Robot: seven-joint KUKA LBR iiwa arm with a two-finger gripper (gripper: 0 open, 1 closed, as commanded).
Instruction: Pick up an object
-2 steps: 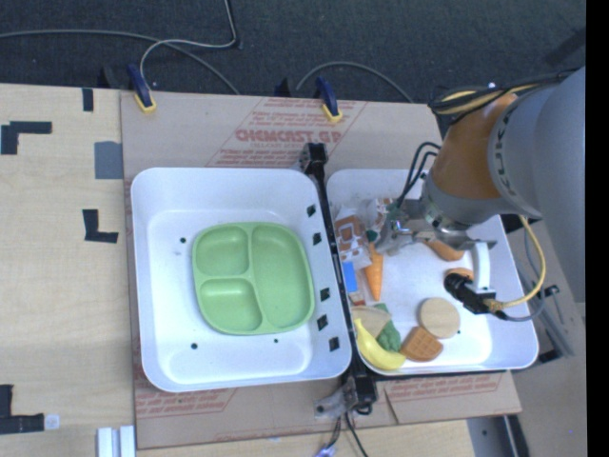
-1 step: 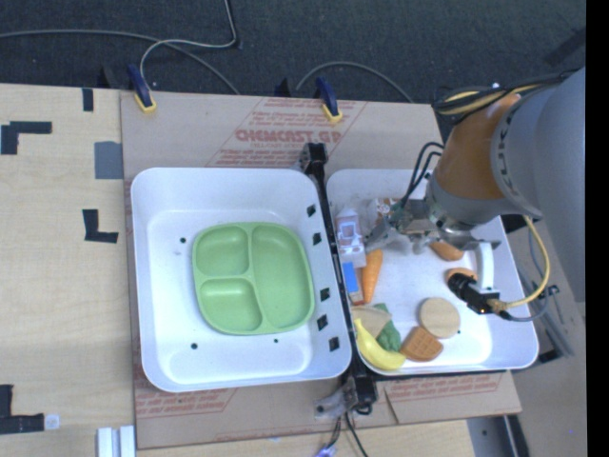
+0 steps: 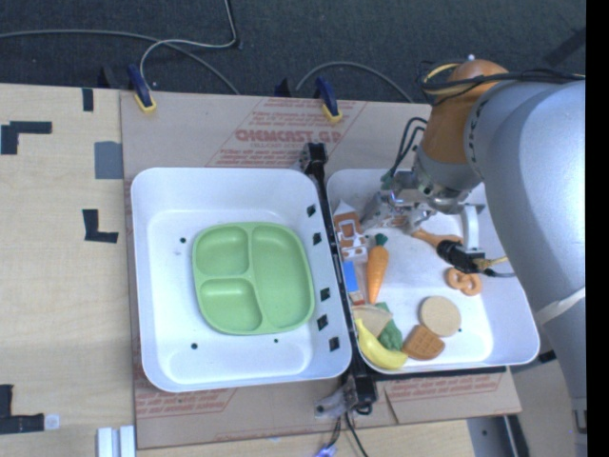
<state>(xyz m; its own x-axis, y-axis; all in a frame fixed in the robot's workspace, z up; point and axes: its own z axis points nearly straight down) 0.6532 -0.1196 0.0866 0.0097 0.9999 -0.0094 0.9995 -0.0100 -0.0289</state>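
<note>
The tool (image 3: 400, 206), its grip impossible to tell, hangs just up-right of the carrot (image 3: 378, 270), which lies lengthwise top-to-bottom.

Even overhead light, soft shadows, mild glare on white bins (image 3: 152, 255); slightly soft focus, perhaps compression.

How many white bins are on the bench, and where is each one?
2. The left bin holds a green plate. The right bin lies beside it, holding toy food such as a carrot and a banana.
</note>
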